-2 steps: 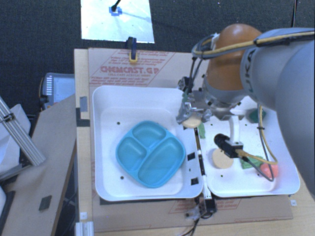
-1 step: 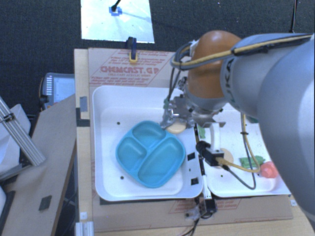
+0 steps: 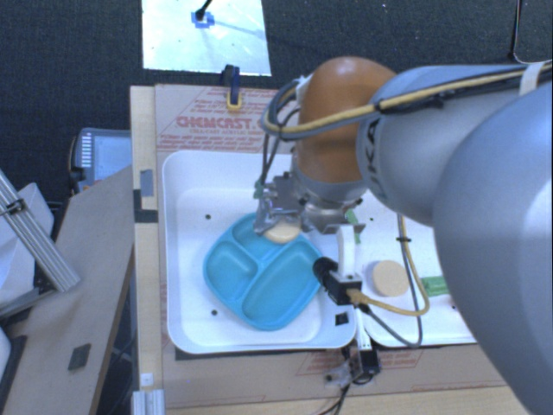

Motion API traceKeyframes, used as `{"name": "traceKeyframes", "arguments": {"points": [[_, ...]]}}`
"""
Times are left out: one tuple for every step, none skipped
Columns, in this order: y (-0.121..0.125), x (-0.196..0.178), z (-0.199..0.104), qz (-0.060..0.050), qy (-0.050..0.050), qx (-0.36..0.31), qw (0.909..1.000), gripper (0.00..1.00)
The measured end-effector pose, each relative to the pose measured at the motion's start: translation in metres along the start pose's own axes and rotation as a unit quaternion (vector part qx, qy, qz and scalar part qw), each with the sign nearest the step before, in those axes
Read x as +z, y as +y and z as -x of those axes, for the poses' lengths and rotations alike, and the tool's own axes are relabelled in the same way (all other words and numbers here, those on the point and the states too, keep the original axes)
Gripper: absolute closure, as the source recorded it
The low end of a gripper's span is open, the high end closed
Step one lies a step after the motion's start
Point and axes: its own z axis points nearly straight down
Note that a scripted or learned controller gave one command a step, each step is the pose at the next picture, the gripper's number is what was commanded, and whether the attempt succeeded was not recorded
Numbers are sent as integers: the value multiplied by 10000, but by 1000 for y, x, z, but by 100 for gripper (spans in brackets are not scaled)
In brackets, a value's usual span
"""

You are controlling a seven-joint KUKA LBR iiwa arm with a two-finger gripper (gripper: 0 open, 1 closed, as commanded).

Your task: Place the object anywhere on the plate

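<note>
One small tan object (image 3: 281, 232) sits at the blue plate's (image 3: 259, 284) upper edge, under the gripper (image 3: 283, 219); whether the jaws pinch it I cannot tell. It looks light and stiff, best held across its sides.

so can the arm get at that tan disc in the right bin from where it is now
Probably yes. The tan disc lies flat in the right bin with nothing on top of it, close beside the gripper, which hangs over the blue plate. A yellow cable runs close by, though.

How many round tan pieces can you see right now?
2: one tan piece under the gripper at the blue plate's upper edge; another in the right bin. The arm may hide more.
</note>
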Motion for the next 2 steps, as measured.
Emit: {"name": "traceKeyframes", "arguments": {"points": [[-19,-13,-52,1,-3,4,10000,100],[-18,-13,-49,-2,-10,33,10000,0]]}}
